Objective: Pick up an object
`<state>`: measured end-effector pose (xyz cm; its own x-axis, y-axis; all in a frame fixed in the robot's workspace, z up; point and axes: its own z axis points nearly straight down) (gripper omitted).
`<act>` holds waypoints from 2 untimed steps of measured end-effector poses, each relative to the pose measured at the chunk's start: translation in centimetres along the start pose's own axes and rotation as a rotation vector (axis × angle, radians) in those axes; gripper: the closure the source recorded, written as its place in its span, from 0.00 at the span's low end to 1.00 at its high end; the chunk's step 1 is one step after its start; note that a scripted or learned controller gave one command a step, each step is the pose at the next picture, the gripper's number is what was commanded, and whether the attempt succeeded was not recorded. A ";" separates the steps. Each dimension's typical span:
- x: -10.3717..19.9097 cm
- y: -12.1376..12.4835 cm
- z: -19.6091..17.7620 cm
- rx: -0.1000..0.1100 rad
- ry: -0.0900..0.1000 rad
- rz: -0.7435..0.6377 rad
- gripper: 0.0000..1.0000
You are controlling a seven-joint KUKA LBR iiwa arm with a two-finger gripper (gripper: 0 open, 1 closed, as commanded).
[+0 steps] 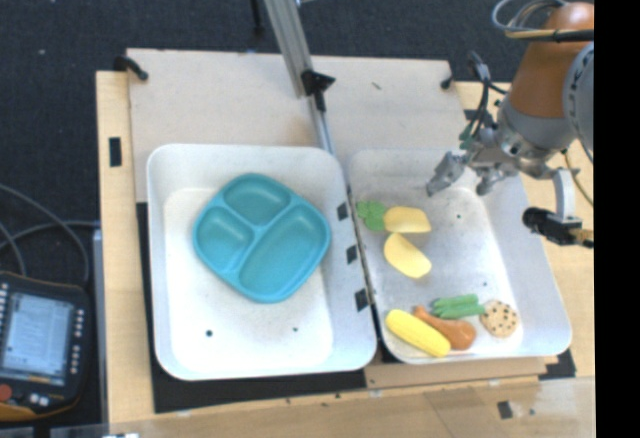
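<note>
Arm, grey with an orange band above the wrist, reaches in from the right and slants down over the far right corner of the right bin; its gripper hangs above the bin's bare upper floor, fingers spread apart with nothing between them; the pickable things lie lower in that same bin, well apart from the gripper; two smooth pale-yellow rounded pieces sit near the bin's left wall, the upper one touching a small green piece; along the near edge lie a glossy yellow banana-like piece, an orange carrot-like piece, a green piece and a round speckled cookie; the left bin holds a smooth turquoise plate with three moulded compartments; both bins are shallow, white and rounded at the corners.
</note>
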<state>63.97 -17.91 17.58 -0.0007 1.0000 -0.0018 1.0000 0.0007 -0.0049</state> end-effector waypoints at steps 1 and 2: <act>0.3 0.5 6.1 -0.001 0.000 -0.003 0.00; 0.2 0.5 7.4 -0.007 -0.002 -0.001 0.00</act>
<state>64.48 -17.74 10.18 -0.0014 1.0000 -0.0036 1.0000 0.0014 0.0020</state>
